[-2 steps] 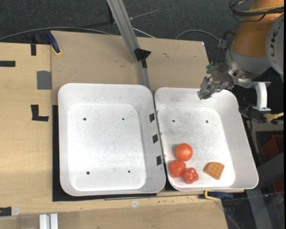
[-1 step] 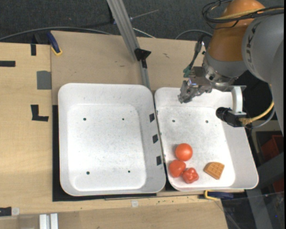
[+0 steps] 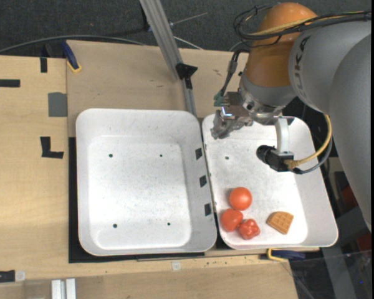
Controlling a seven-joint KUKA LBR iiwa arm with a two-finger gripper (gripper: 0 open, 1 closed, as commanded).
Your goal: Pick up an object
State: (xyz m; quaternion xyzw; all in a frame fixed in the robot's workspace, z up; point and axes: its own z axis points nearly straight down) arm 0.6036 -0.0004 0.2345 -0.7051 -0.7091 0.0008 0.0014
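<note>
Gripper (image 3: 222,128) sits at the far-left corner of the right bin (image 3: 311,229), near the divider, well apart from the objects. Can't tell how the claw stands; it's too small and cluttered in the camera view. Nothing visibly held.

Candidates all cluster at the near end of the right bin:
- round red tomato (image 3: 240,199)
- second red tomato (image 3: 230,219), just beside the first, below it
- small red pepper-like piece (image 3: 249,229), lumpy, touching or nearly touching the second tomato
- tan waffle-like piece (image 3: 280,222), apart from the reds, to their right

They look like toy food: probably light, rigid plastic, smooth and a bit slippery. The round ones will likely roll or squirt out if pinched off-centre, so grab across the widest diameter. The waffle piece is the easiest target in my view: isolated, flat-sided, grip across its edges.

Left bin (image 3: 87,167) has no candidates.
</note>
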